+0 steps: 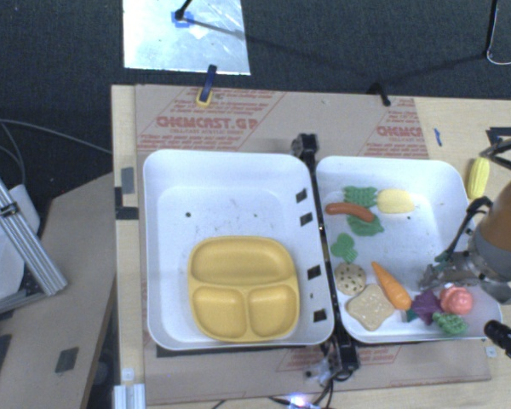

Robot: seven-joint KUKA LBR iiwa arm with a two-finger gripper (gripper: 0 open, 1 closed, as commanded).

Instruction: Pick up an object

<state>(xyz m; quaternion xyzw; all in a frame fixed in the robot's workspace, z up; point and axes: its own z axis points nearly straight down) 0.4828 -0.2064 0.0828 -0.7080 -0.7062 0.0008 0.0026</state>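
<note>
Down at the right edge of the right bin [447, 173], the gripper [439, 273] sits low among the toy food, but it is too dark and small to tell how it is set or whether anything is in it. It is just beside a red tomato [456, 299], a bunch of purple grapes [426, 306] and a bit of green broccoli [450, 321]. The arm [504, 241] comes in from the right side and bends down into the bin. More toy food lies near: an orange carrot [392, 285], a slice of bread [370, 308], a round cookie [350, 277], a small green leaf piece [344, 247], a red hot dog [352, 211] on a green lettuce leaf [361, 198], and a yellow lemon [396, 200]. A yellow corn cob [478, 177] rests on the right rim. The left bin [230, 181] holds a yellow tray [244, 296] with three parts.
</note>
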